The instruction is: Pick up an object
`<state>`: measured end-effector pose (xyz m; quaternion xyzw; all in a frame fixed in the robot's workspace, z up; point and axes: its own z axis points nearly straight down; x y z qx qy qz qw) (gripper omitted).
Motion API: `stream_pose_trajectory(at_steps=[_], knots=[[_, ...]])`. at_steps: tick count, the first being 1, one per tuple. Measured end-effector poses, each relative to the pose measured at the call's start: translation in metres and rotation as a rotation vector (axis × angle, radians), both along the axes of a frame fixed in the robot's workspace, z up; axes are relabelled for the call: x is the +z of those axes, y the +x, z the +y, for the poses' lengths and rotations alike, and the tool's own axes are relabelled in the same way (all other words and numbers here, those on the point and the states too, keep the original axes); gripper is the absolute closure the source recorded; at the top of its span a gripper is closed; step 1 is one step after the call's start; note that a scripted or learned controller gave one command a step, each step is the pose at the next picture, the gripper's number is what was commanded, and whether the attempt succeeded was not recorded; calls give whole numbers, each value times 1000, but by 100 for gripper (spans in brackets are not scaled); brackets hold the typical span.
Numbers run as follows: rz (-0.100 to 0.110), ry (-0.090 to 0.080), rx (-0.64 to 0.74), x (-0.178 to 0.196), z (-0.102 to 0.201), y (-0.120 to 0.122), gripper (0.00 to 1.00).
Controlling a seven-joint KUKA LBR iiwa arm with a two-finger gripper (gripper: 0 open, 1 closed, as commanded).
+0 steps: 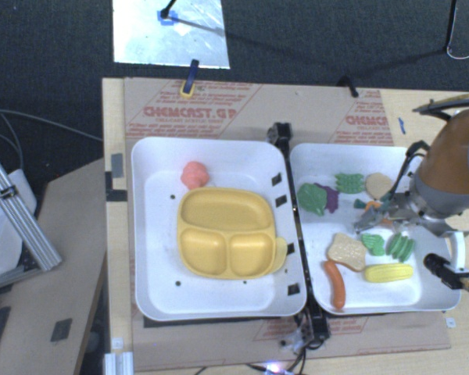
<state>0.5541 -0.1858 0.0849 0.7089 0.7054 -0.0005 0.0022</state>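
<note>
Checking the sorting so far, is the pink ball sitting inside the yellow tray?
No, the pink ball lies on the left bin's white floor, just beyond the yellow tray's upper left corner.

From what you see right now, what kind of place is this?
Probably a robotics lab test bench, not a kitchen: two white bins sit on cardboard, the food is toys such as the corn cob and sausage, and an aluminium frame stands nearby.

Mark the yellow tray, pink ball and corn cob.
yellow tray [219,209]: camera view, top compartment floor.
pink ball [194,174]: camera view, its middle.
corn cob [388,273]: camera view, mid-length.
</note>
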Motion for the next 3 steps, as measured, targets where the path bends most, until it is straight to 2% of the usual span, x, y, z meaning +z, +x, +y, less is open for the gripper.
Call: stream_pose_trajectory(at_steps=[1,2,3], knots=[[3,9,15,-1,91,-4,0],[1,2,2,0,28,-15,0],[-7,3,14,59,73,33,0]])
